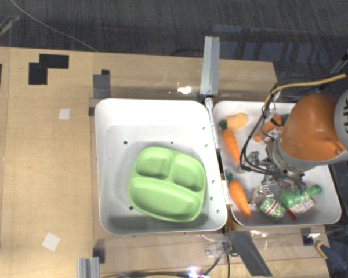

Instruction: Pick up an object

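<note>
The right bin (243, 220) holds two orange carrots (230, 144) (239, 197), a small yellow-orange piece (238, 120) at the back, and two green bottle-like items with red and white labels (272, 208) (301, 200) near the front. The arm's orange band (309, 129) hangs over this bin. My gripper (274, 185) points down just above the green items, at the front middle of the bin. Nothing can be seen held in it.
The left bin (107, 126) holds a green divided plate (167, 182) toward its front. A metal post (209, 65) stands behind the wall between the bins. Cables (267, 117) loop beside the wrist. Bare wooden bench (40, 172) lies to the left.
</note>
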You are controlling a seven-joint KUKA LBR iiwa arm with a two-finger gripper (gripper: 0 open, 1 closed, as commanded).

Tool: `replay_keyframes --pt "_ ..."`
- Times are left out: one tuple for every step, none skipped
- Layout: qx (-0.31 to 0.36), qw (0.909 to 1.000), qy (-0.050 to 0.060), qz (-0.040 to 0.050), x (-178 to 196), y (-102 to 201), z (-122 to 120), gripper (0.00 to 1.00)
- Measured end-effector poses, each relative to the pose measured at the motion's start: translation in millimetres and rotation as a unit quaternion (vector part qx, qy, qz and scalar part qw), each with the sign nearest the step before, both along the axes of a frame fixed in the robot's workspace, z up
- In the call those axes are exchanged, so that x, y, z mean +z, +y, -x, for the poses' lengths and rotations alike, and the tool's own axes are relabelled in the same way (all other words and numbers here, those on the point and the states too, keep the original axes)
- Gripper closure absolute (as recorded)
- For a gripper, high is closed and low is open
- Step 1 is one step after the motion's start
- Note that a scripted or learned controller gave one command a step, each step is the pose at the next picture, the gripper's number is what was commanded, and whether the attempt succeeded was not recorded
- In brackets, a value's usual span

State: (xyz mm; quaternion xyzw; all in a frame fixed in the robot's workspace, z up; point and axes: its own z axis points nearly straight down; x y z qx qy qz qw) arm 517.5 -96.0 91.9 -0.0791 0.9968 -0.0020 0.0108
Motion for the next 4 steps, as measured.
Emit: replay_keyframes --pt "0.113 0.9936 0.004 0.0011 -1.6 7.5 -75.3 0.0" --pt "0.157 0.9875 0.002 0.0028 -0.2 -5.9 -11.9 0.0" --pt "0.236 0.9718 -0.002 0.0072 0.7 8.8 7.3 0.0" --pt "0.239 0.9709 -0.01 0.0081 14.5 11.6 2.2 1.0"
